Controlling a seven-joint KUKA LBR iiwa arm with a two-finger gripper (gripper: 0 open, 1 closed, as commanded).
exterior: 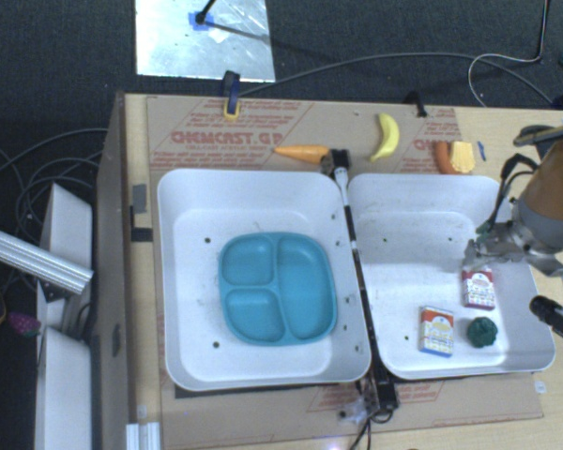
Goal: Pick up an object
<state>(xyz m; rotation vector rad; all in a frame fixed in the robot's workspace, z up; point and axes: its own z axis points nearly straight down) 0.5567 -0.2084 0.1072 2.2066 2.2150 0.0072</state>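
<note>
The right bin [422,214] holds three small things near its right side. A red and white box [479,291] lies just under my gripper [484,254], which hangs low over the box's upper end. An orange and white box [437,332] sits closer to the front, with a dark green lump [483,332] beside it on the right. The grey arm [549,204] comes in from the right edge and hides part of the bin's right wall. Nothing shows as lifted off the bin floor.
The left bin [192,214] bears a blue divided plate [278,287]. Behind the bins, on the cardboard, lie a banana [387,137], a carrot [302,153] and an orange-yellow item [455,157]. A black divider [350,242] runs between the bins.
</note>
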